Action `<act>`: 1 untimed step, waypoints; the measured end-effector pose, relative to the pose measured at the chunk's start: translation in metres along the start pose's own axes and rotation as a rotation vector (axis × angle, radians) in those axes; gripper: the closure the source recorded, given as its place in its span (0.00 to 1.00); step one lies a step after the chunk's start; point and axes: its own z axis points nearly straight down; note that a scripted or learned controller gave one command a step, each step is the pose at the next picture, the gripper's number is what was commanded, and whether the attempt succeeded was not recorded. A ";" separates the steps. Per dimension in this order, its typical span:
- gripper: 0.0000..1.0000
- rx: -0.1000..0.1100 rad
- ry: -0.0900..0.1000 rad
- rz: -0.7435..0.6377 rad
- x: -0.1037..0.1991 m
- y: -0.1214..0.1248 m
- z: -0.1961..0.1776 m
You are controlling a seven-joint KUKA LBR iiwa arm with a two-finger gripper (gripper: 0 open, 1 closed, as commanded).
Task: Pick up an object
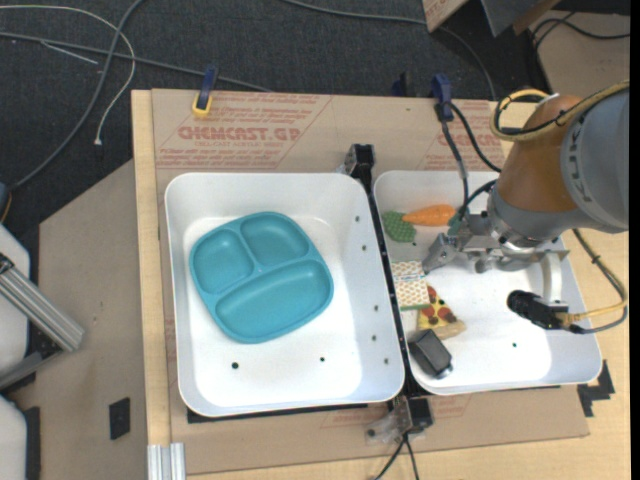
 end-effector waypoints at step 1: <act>0.00 -0.006 -0.003 0.001 0.000 0.000 0.009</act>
